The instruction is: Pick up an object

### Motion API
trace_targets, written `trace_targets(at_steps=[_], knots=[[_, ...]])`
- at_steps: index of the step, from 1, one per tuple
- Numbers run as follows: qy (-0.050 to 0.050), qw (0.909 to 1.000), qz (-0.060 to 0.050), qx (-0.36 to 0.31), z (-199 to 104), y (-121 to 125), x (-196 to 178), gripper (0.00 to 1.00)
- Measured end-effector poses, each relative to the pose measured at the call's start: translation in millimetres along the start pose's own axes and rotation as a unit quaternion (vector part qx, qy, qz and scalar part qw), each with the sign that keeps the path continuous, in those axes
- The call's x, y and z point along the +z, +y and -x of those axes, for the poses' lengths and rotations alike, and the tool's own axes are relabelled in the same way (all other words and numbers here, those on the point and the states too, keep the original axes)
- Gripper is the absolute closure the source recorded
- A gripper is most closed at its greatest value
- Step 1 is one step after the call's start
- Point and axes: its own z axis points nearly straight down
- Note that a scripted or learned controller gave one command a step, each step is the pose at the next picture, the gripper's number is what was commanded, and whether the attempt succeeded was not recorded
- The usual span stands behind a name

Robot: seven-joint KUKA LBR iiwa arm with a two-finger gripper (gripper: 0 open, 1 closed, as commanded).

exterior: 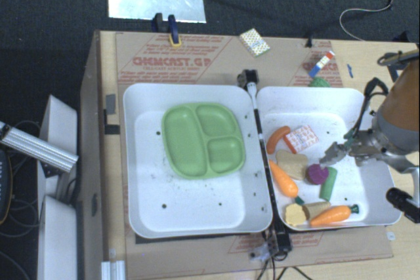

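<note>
Gripper (333, 153), grip state unclear, hangs over right bin (351, 100) beside purple piece (317, 173), near far-right rim.

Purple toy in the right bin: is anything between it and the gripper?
Nothing visible. The gripper sits just above and right of the purple toy, with bare bin floor between. The green stick lies to the toy's lower right, off that path.

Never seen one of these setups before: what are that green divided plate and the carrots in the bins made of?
The green plate looks like matte moulded plastic: uniform colour, rounded compartments. The carrots seem glossy plastic toy food, judging by their smooth, even orange, though rubber is possible.
</note>
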Motion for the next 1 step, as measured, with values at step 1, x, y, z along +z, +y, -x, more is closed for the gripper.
trace_targets(at_steps=[1], knots=[[0.000,1.0000,-0.001,0.001,18.9,8.0,95.0,0.00]])
